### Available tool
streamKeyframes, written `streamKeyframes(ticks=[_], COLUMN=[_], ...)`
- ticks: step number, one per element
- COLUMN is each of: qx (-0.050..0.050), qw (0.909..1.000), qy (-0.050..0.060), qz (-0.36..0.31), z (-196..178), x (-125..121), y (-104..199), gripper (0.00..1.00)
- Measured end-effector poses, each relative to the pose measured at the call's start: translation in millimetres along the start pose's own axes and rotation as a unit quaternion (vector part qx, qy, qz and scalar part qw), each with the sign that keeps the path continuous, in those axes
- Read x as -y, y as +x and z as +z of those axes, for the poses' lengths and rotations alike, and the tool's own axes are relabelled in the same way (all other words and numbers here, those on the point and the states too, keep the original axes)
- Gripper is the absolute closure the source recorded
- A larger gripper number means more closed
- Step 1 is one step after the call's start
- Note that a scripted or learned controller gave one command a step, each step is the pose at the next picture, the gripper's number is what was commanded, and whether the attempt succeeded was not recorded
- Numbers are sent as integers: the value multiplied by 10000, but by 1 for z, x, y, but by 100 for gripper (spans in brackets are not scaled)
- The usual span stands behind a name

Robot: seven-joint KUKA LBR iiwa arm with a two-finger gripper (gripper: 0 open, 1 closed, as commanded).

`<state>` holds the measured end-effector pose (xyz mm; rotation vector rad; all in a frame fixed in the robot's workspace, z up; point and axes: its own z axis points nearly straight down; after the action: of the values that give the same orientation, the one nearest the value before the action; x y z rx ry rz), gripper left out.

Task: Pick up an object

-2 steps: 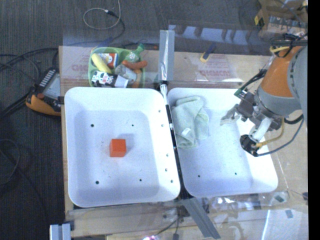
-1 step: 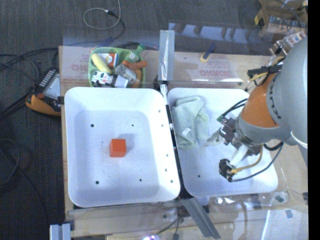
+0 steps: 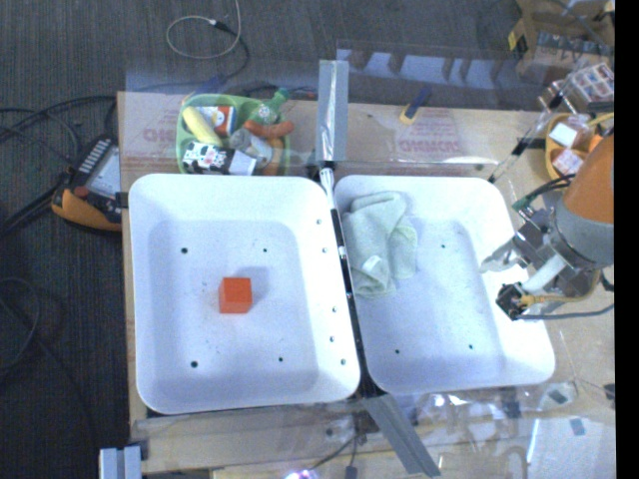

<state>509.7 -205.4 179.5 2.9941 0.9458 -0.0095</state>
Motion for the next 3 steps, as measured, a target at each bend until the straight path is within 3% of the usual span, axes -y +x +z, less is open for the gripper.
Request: streamKeyframes(ticks=[1,2,3], qx=[-2,39,-71], qw=[9961,9960,9833], qy=[6,-7,-33], qz=[884,887,1818], z=[-26,-33,87], x=[56,54,28], y=[105,103,116], gripper=[0,100,100])
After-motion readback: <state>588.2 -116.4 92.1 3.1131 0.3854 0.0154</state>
